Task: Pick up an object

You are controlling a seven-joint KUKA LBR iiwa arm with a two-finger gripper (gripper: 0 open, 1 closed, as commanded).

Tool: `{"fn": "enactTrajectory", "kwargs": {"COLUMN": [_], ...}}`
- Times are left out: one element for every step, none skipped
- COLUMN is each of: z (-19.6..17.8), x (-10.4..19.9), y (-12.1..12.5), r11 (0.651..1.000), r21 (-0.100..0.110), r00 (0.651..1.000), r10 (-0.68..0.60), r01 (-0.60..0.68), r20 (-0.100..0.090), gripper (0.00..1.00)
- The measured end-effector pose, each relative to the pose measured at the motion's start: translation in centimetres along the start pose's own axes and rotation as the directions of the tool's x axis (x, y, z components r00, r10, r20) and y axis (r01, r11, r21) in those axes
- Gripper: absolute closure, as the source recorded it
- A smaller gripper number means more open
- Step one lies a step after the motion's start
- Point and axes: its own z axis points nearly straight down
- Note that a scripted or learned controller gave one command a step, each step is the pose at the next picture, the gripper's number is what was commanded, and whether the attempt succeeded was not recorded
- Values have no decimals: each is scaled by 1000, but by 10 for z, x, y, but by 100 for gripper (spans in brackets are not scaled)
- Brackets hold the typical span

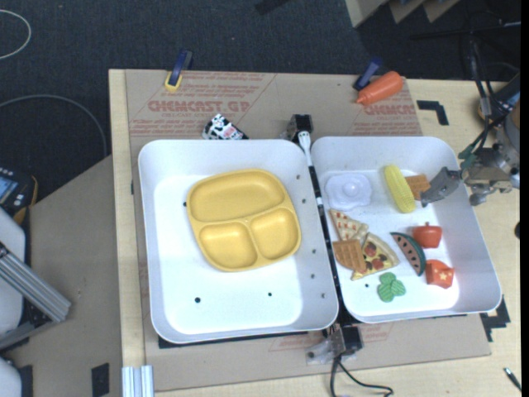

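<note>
The right bin (pixel 479 246) holds toy food: a yellow corn cob (pixel 398 188), a small orange-brown piece (pixel 416 184), a white round cup (pixel 348 190), a waffle (pixel 346 223), a pizza slice (pixel 369 257), a watermelon slice (pixel 409 251), a red tomato (pixel 427 236), another red piece (pixel 439 275) and a green sprig (pixel 390 287). My gripper (pixel 440 186) hangs at the bin's right side, just right of the orange-brown piece and the corn. Nothing shows held in it.
The left bin (pixel 165 246) carries a yellow divided plate (pixel 244 219). On the board behind the bins lie an orange carrot (pixel 380 88), a black-and-white toy (pixel 223 128) and a blue-yellow clamp (pixel 176 71). The arm (pixel 496 168) stands over the right rim.
</note>
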Motion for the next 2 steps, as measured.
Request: {"fn": "enactTrajectory", "kwargs": {"z": [-7,42], "x": [0,6], "y": [2,-5], "r11": [1000,1000], "r21": [-13,-6], "r00": [1000,1000], "r10": [-3,-3], "r01": [3,3], "r20": [3,0], "gripper": [0,0]}}
